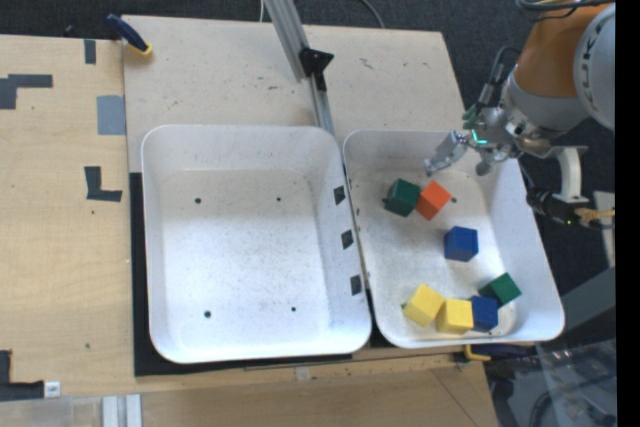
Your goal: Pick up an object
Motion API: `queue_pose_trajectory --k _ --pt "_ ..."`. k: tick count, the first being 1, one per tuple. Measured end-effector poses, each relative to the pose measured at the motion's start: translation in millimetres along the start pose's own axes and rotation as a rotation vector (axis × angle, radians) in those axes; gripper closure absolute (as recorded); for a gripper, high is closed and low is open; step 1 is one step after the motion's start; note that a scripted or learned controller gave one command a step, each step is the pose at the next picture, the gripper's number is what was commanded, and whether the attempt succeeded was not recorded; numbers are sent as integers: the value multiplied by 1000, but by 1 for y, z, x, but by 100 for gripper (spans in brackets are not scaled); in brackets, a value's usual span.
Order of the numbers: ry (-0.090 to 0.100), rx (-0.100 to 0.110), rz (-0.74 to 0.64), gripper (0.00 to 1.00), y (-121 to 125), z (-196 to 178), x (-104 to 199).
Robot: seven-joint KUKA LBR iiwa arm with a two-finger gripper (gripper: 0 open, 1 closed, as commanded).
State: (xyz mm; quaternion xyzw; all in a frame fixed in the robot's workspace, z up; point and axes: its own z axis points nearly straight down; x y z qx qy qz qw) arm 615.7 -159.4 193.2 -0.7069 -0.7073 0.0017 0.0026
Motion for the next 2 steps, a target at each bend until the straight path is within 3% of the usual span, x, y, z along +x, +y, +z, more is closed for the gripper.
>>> queue_pose_trajectory --k 1,2 --pt "-2 -5 -2 0 1 -3 0" --pt "-1 1 -1 0 6 60 -2"
